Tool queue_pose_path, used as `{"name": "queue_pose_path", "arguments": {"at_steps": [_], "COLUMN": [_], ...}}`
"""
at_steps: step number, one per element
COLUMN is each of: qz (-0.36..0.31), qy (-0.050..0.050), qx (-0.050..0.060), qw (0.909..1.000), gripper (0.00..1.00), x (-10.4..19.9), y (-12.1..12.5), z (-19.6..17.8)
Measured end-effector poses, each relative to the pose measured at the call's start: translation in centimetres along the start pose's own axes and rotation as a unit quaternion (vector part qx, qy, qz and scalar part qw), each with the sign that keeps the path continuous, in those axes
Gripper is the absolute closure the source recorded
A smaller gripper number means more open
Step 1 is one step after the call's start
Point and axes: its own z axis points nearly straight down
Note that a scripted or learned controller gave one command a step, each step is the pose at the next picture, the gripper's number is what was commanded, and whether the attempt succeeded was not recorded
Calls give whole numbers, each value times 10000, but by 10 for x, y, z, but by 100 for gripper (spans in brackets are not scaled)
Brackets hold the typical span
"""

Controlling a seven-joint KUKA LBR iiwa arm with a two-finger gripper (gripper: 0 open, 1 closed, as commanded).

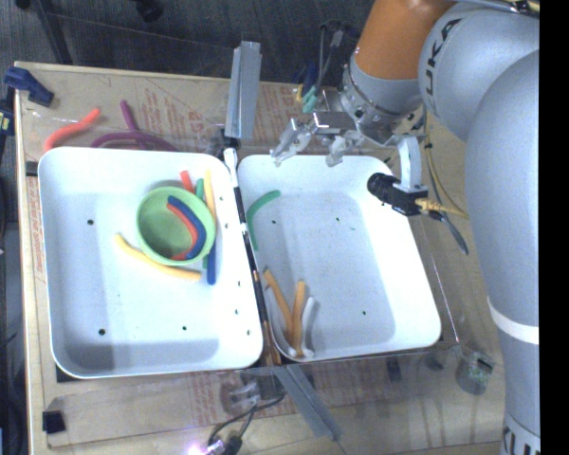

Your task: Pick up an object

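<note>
My arm [498, 159]: bulky rounded grey casing at right of frame, "KUKA" lettering near top. Orange band [403, 17] above wrist. Grey ribbed wrist flange below it. My gripper [311, 150]: bare silvery metal fingers. Black cylindrical fitting at side, thin cables trailing off it.

Two white bins [95, 339], left and right. In the left, a pale green bowl [175, 226] holding red and blue strips, a yellow strip beside it. In the right, a green curved strip [259, 207] far-left, orange and white sticks [294, 316] near-left. Grey arm [493, 140] with an orange band. Tan bench [171, 98] with faded red print.
</note>
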Motion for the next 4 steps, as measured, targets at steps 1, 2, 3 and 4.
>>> {"name": "queue_pose_path", "arguments": {"at_steps": [1,2,3,4], "qz": [-201,-1396,-1860,-1995], "qy": [-17,-120,-9,-32], "qx": [-25,-63,-21,-54], "qw": [9998,9901,9825,9799], "gripper": [0,0,0,0], "x": [-13,-18,-65,-31], "y": [12,17,-18,-16], "z": [156,176,107,180]}}
